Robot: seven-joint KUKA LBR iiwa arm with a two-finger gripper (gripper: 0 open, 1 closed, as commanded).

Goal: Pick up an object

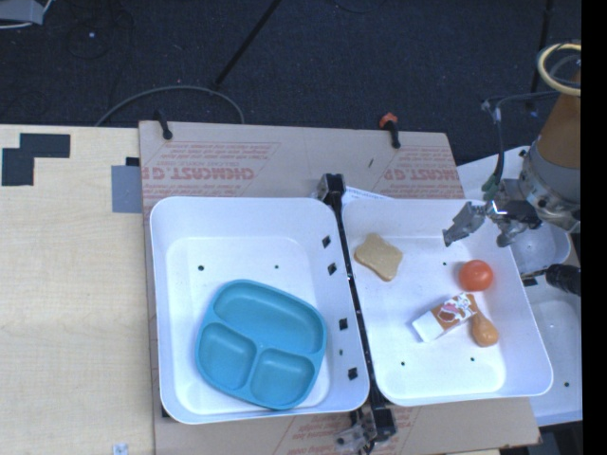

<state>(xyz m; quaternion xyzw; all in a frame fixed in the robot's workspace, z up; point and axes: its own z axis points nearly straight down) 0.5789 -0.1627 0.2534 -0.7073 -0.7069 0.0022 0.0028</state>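
The right bin point(432, 373) holds a tan slice of bread point(377, 256), a red tomato point(476, 275), a small white and red carton point(446, 316) and a small orange-brown piece point(485, 331). My gripper point(483, 230) hangs over the bin's far right part, just above and beyond the tomato. It is open, its grey fingers spread with nothing between them. The bread lies to its left, apart from it.
A blue divided plate point(261, 342) lies in the left bin point(180, 254). A black divider point(346, 292) runs between the two bins. Cardboard point(247, 159) lies under both bins, with a wooden bench top point(66, 301) to the left.
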